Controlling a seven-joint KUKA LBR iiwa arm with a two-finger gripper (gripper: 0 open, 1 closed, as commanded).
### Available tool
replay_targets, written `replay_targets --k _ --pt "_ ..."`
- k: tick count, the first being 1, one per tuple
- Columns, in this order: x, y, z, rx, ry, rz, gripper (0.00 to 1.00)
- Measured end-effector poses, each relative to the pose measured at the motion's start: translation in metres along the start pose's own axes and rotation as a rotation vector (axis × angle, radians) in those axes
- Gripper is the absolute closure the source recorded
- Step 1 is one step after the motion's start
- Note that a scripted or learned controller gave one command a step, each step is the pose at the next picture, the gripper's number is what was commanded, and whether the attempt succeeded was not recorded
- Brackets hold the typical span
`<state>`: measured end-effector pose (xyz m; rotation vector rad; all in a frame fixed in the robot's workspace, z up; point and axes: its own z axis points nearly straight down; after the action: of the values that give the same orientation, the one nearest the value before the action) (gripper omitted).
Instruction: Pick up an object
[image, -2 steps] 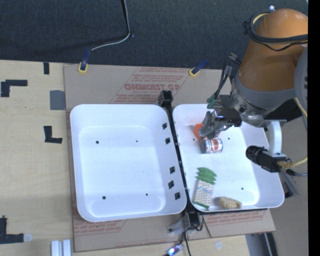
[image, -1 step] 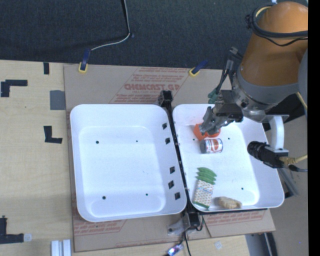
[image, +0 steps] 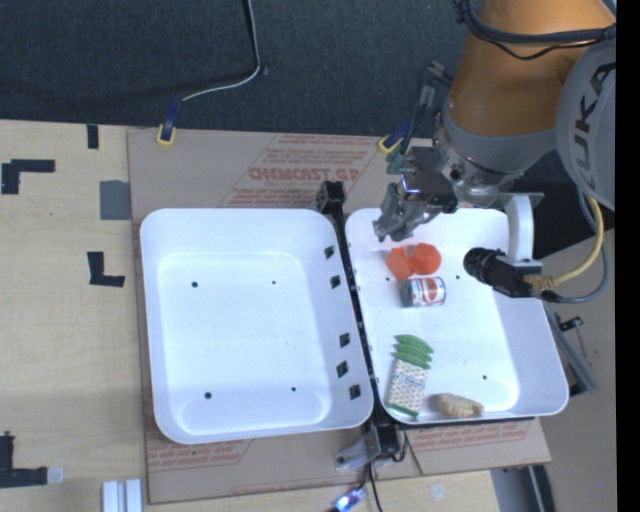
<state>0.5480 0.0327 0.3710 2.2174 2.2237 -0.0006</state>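
The right bin (image: 500, 340) holds an orange-red object (image: 413, 260), a small can with a red label (image: 424, 292) lying on its side, a green pea pod (image: 413, 348), a small patterned packet (image: 406, 385) and a tan lump (image: 456, 405). My gripper (image: 392, 226) hangs over the bin's upper left part, just above and left of the orange-red object. Its dark fingers point down and left, and nothing shows between them.
The left bin (image: 240, 320) lies beside the right one, with a black clip-lined divider (image: 345, 300) between them. A black cylinder on a white bracket (image: 495, 268) juts over the right bin. Both bins rest on a cardboard sheet (image: 290, 165).
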Motion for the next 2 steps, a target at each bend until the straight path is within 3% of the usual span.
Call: replay_targets --k 1,2 --pt "-0.031 -0.056 0.029 0.008 0.000 0.006 1.00" --pt "0.016 -0.010 0.025 0.000 0.001 -0.002 1.00"
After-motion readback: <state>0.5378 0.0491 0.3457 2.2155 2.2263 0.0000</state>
